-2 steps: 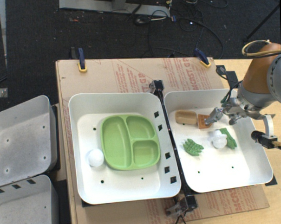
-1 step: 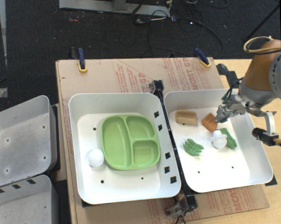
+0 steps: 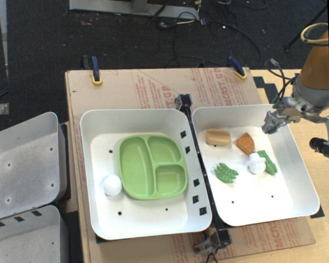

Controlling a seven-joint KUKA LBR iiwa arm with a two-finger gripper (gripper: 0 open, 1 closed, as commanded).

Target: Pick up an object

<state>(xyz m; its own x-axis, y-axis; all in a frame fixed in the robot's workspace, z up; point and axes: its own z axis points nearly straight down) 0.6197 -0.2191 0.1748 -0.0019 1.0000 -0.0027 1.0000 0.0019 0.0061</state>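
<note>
In the right bin lie a tan bread-like block, an orange wedge, a green leafy piece and a small white object resting against a green strip. My gripper hangs over the bin's upper right part. It is to the right of the orange wedge and above the white object, clear of both. The arm's orange band rises at the frame's right edge.
The left bin holds a green divided plate and a white ball at its lower left. Black clips run along the divider between the bins. Spare white bins lie at far left.
</note>
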